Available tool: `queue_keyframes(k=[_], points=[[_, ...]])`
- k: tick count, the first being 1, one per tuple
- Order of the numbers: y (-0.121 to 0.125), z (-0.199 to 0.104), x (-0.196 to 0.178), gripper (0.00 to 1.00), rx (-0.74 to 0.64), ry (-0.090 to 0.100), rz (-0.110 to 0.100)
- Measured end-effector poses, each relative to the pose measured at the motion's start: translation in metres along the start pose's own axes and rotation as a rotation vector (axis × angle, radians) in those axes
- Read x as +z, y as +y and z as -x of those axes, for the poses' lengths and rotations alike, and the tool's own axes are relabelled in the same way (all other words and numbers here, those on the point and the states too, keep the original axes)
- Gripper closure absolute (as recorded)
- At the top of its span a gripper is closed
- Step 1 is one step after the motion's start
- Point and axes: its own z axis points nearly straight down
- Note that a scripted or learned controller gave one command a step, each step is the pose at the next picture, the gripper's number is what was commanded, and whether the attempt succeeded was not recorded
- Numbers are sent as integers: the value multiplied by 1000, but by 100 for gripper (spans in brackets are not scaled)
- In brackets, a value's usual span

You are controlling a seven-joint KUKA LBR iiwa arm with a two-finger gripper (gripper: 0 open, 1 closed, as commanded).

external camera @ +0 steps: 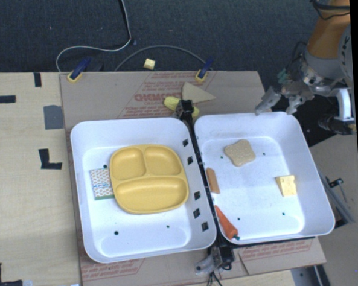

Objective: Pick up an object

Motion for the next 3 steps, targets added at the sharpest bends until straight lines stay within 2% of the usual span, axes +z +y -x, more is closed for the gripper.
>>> queue_keyframes(k=[1,2,3], points=[[-41,-56,110,0,-2,11,-28],[-34,-61,134,0,0,4,-16],[-33,-61,121,100,0,4,-13]])
